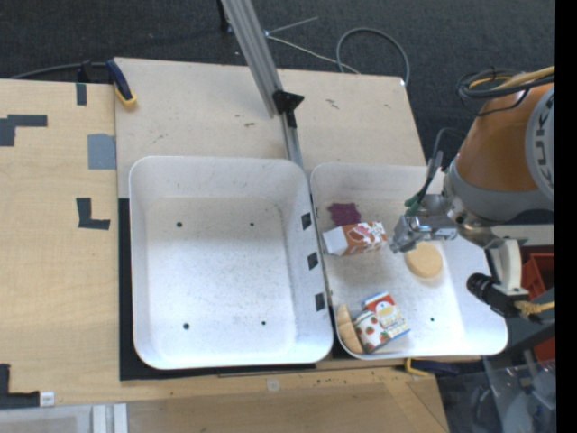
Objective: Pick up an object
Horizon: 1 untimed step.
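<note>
Fixed overhead camera, slanted down, both bins (225, 174)

Even, soft light is falling from above me; the white bins (216, 174) are glaring slightly, and everything is looking a little grainy.

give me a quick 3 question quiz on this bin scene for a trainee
1. True or false: the gripper is over the right bin.
2. Which item lies nearest the gripper? A) tan round object B) carton at the bin's near edge C) dark purple item
3. Fill in: the small red and white packet lies just below the ___ item.

Key: 1 true. 2 A. 3 dark purple.
</note>
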{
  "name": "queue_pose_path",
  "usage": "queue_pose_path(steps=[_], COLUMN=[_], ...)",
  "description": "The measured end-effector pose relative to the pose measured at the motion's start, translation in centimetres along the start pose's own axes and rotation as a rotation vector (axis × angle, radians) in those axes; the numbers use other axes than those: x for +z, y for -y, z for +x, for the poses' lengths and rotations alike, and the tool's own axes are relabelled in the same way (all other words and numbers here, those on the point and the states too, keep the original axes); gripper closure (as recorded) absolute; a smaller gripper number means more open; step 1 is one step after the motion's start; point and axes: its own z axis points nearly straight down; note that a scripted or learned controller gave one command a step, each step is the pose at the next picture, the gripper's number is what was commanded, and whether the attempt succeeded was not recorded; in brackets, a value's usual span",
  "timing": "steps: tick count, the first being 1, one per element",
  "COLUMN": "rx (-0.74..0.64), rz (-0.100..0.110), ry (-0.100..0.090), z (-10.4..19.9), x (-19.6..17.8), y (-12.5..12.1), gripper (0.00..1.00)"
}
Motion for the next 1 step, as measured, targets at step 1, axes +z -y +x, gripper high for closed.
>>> queue_pose_path(steps=[1], rx=[0.000], rz=[0.000], ry=[0.000], z=[-0.78], x=[-5.98], y=[-0.34], gripper=[1.00])
